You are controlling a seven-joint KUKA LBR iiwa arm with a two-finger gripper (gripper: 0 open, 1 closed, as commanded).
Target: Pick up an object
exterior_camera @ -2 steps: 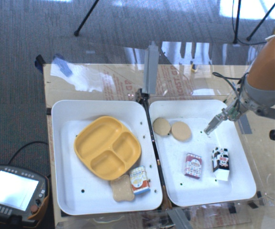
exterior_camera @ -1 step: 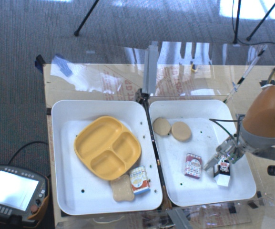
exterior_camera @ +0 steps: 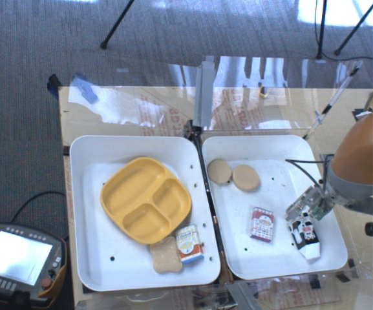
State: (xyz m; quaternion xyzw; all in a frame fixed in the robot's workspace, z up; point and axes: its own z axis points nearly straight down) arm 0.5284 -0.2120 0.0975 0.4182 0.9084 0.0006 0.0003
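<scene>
The yellow tray (exterior_camera: 146,200) fills the left bin (exterior_camera: 83,173). In the right bin (exterior_camera: 277,144), the gripper (exterior_camera: 308,210) hangs over a black-and-white carton (exterior_camera: 306,236) by the right wall; whether it grips cannot be told. Two round cookies (exterior_camera: 233,174) and a red packet (exterior_camera: 262,224) lie nearby.

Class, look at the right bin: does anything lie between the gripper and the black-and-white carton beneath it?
Nothing visible does. The gripper hangs directly over the black-and-white carton; the red packet lies apart, toward the bin's middle.
</scene>
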